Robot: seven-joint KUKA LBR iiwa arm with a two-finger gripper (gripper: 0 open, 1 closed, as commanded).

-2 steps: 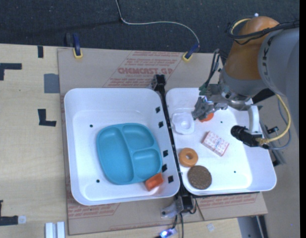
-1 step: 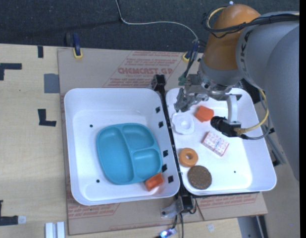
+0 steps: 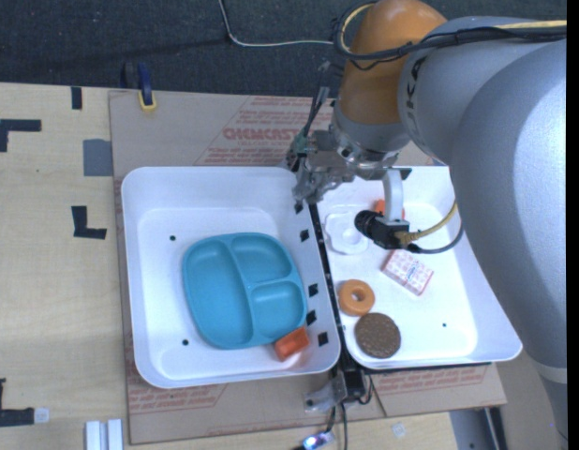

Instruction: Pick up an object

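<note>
Right now your claw [image 3: 319, 178] hangs over the right bin's [image 3: 458, 340] far-left corner, beyond the doughnut [image 3: 356, 297] and brown cookie [image 3: 377, 335]; you cannot tell its state.

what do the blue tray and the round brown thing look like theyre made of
Blue tray: likely moulded plastic, with smooth rounded compartments, even colour and a soft sheen. Round brown thing: dark, matte and speckled like a cookie, possibly a toy; real or fake is unclear.

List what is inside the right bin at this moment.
The right bin holds an orange ring, a brown disc, a pink-and-white packet and a clear lid-like piece. The arm covers the bin's far part, so anything there is hidden.
</note>
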